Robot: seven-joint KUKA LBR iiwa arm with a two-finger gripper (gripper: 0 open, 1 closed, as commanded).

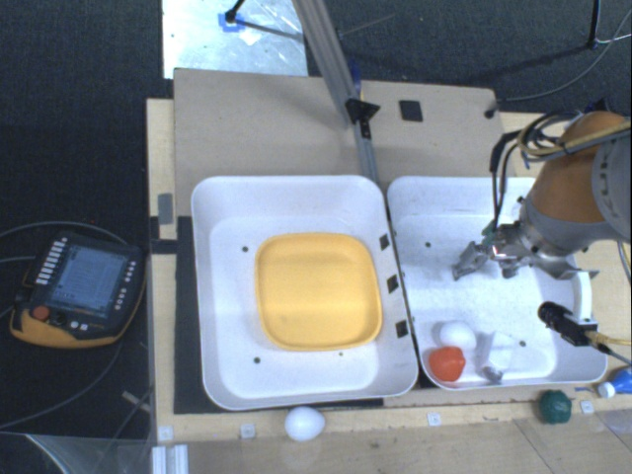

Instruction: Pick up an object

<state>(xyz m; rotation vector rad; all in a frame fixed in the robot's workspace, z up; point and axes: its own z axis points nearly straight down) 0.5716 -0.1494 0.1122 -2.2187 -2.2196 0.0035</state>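
In the right bin [425,215], near its front edge, a white egg-shaped object [454,334] lies beside a red ball-like object [447,364] and a small grey-white piece [488,356]. My gripper [484,268] hangs over the middle of this bin, behind those objects and apart from them. Its fingers [464,264] stand spread and open, with nothing between them. The grey arm with its orange band [583,181] comes in from the right.
The left bin [222,265] holds a yellow square plate [319,289]. On the bench in front of the bins lie a white egg [304,424] and a green ball [555,406]. A teach pendant [74,289] rests far left. A metal pole [331,47] slants behind the bins.
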